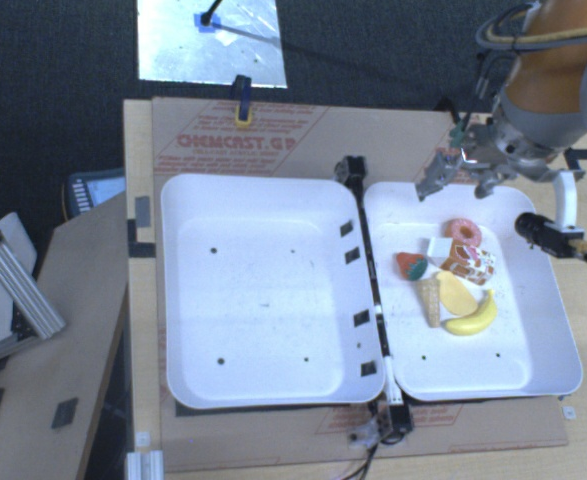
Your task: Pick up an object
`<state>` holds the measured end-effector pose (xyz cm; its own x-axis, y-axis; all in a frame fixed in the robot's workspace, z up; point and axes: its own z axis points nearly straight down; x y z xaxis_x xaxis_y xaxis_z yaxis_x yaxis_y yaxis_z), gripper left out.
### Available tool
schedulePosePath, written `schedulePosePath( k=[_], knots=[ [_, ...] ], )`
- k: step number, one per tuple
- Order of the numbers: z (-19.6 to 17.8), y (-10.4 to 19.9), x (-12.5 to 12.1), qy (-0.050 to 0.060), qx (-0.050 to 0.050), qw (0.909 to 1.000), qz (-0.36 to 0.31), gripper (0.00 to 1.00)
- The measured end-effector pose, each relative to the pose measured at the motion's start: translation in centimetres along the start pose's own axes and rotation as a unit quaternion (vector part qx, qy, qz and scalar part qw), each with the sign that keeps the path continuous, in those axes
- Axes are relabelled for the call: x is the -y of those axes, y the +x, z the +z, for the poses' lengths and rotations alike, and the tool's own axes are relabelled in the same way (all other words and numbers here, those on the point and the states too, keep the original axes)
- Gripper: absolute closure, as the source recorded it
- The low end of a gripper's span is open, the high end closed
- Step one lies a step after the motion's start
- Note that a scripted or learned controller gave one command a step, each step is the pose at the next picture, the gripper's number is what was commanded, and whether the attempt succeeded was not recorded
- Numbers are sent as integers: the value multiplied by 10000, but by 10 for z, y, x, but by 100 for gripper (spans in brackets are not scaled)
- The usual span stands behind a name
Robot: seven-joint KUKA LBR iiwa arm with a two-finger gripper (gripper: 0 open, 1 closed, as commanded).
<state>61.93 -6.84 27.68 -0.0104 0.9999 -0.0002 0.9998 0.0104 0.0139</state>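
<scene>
Camera view: a small heap of toy food lies in the right bin (533,368), below the gripper (458,180) and a little to its right. In the heap, a pink donut (463,232) is the piece nearest the gripper, with a frosted pastry (470,263) just under it. A red wedge (410,265) sits to the left of the pastry, a cone (430,300) lies lower, and a yellow banana (473,318) curves at the bottom, farthest from the gripper. The gripper hangs over the bin's upper edge, apart from the food, with nothing between its fingers; whether they are spread or closed cannot be told. The left bin (258,288) lies well to the gripper's left.
</scene>
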Motion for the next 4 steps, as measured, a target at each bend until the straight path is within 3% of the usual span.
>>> schedulePosePath(
  k=[1,2,3,4],
  knots=[
    [-167,-3,-25,-39,15,10000,20,0],
    [-252,-66,-52,-1,29,10000,65,0],
    [-259,-62,-52,28,17,10000,15,100],
    [-258,-62,-52,36,14,10000,14,0]
  ],
)
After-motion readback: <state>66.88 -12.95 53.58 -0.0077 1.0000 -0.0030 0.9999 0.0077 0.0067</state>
